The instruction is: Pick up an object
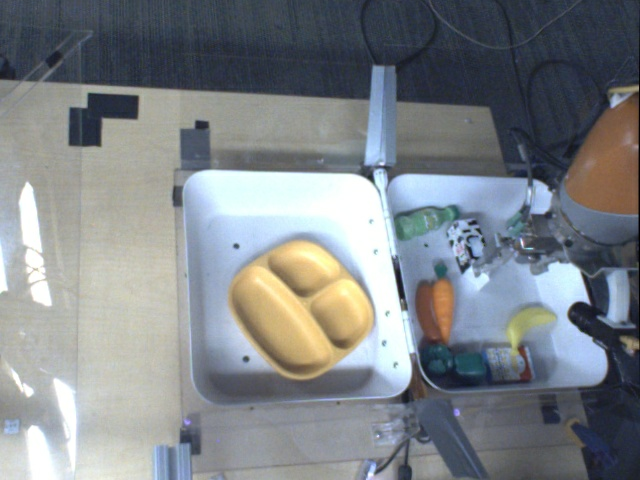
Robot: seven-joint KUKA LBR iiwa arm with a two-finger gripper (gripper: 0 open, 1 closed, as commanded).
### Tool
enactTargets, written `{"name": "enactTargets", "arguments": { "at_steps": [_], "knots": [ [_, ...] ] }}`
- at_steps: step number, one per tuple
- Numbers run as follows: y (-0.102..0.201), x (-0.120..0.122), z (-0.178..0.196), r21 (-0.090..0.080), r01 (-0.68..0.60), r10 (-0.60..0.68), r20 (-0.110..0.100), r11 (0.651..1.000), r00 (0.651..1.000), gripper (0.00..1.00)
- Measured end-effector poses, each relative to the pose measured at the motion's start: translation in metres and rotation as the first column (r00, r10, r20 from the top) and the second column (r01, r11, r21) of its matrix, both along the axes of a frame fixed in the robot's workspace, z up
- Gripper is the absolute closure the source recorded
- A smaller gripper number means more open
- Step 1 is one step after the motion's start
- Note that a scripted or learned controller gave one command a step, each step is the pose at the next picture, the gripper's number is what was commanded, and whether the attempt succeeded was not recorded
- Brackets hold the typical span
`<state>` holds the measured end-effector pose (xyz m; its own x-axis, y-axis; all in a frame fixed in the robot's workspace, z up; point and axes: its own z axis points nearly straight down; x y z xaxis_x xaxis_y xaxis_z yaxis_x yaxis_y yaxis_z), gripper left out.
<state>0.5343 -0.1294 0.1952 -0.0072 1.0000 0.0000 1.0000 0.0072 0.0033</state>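
The claw point(500, 251) hovers over the right bin point(570, 363) (whether it is open I cannot tell), with the black-and-white toy cow point(464, 242) just beside its tip, toward the divider, and the green bottle point(425, 221) lying crosswise beyond.

It was a robotics lab: left of the gripper point(497, 255), two white bins point(200, 268) sat on a plywood bench point(110, 268), with loose cables point(440, 18) on grey carpet point(200, 18) beyond.
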Motion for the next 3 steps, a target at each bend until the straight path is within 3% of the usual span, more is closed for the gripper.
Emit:
{"name": "enactTargets", "arguments": {
  "at_steps": [1, 2, 3],
  "knots": [
    [0.005, 0.064, -0.107, -0.003, -0.176, 0.176, 0.008, 0.984, 0.984, 0.00],
    [0.006, 0.066, -0.095, -0.004, -0.179, 0.179, 0.014, 0.984, 0.984, 1.00],
    [-0.007, 0.070, -0.106, -0.006, -0.396, 0.396, 0.006, 0.918, 0.918, 1.00]
  ]
}}
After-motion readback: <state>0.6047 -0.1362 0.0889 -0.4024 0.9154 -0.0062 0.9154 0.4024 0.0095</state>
